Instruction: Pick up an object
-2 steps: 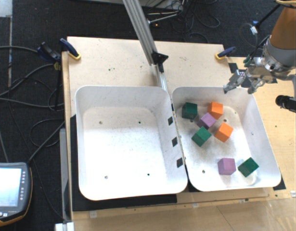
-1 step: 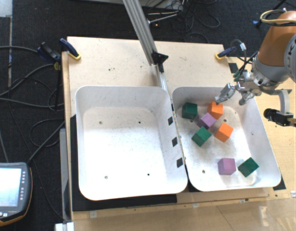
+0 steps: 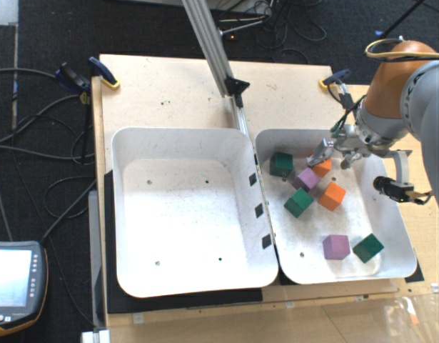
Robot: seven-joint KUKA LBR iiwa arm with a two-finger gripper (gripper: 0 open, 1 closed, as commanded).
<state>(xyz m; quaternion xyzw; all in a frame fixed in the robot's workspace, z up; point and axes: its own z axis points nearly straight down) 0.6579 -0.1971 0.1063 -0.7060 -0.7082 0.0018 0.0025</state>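
Here the gripper (image 3: pixel 323 157) sits low in the right bin (image 3: pixel 390 259), right of centre, just above a small orange block (image 3: pixel 321 168). Whether it is wide, narrow or holding that block cannot be told.

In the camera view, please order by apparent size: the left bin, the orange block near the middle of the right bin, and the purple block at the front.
1. Left bin, by far the largest.
2. Orange block and purple block: they look alike, so I do not rank them.
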